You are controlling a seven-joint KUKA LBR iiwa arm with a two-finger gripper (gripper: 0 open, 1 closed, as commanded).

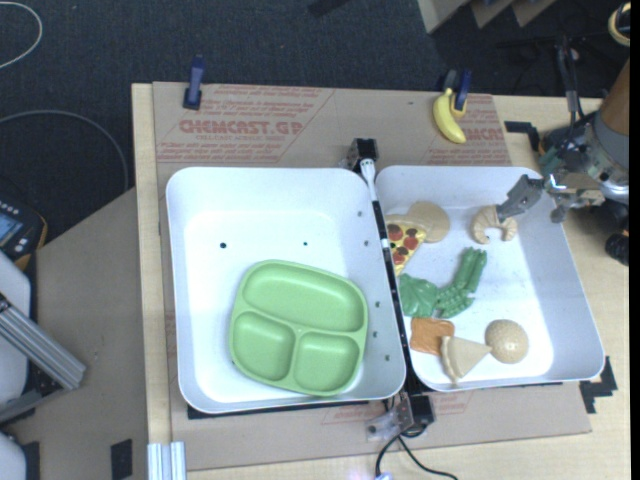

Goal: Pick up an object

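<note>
Arm: grey arm reaches in from the right edge, its gripper (522, 200) low over the far right part of the right bin (570, 268).
Fingers: too small and blurred to judge; I cannot tell how far apart they are or whether anything sits between them.
Nearest object: beige mushroom-shaped piece (492, 226) lies just beside the gripper tip, toward the near left of it; contact cannot be judged.
Right bin, other contents: pizza slice (403, 236) against the left wall with a tan round piece (430, 215) touching it; green leafy toy (447, 286) in the middle; orange piece (428, 334) and pale wedge (465, 354) touching near the front; tan ball (507, 339) just right of the wedge.
Left bin (200, 268): green divided tray (298, 326) lies flat in its near half.
Surface: yellow banana (449, 118) lies behind the right bin, beside a blue clamp (461, 86).
</note>
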